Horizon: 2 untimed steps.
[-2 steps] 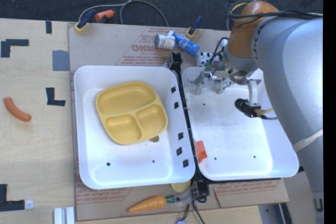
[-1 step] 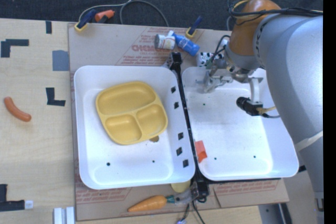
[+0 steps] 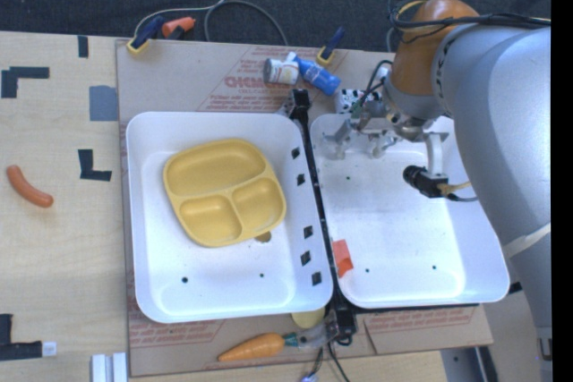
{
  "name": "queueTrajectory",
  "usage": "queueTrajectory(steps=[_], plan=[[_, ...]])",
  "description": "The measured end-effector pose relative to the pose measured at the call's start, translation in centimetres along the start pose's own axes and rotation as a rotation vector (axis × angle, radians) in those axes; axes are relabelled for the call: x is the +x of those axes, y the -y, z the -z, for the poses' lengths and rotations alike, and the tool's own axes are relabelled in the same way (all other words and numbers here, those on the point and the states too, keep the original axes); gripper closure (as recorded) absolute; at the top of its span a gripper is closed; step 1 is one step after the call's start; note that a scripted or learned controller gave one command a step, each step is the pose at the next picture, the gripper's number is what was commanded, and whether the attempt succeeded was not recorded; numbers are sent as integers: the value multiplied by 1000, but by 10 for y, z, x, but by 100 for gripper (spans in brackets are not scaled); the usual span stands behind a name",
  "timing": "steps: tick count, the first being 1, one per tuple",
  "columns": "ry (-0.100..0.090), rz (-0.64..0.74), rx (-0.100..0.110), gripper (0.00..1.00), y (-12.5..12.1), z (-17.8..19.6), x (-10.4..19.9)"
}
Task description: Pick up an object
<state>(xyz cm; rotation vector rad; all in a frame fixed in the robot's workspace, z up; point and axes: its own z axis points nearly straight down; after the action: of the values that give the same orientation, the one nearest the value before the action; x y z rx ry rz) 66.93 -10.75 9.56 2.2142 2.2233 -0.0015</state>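
A yellow divided plate (image 3: 224,191) lies in the left white bin (image 3: 148,282), slightly tilted, with a small dark item (image 3: 262,237) peeking out at its front edge. My gripper (image 3: 356,141) hangs low over the far left corner of the right white bin (image 3: 474,282), close to the divider between the bins. Its two grey fingers (image 3: 333,141) stand spread apart, open, with only bare white bin floor between them. The plate is well to the left of the gripper, across the divider.
A white and blue bottle (image 3: 300,72) lies on the cardboard behind the bins. A carrot (image 3: 251,347) lies in front of them, a sausage (image 3: 29,186) far left on the bench. An orange tag (image 3: 342,257) sits by the divider. The arm's bulk covers the right side.
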Motion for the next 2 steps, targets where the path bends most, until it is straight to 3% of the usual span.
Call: queueTrajectory(steps=[1, 2], plan=[[0, 1, 1, 100, 0, 10, 0], [1, 1, 1, 0, 0, 9, 0]])
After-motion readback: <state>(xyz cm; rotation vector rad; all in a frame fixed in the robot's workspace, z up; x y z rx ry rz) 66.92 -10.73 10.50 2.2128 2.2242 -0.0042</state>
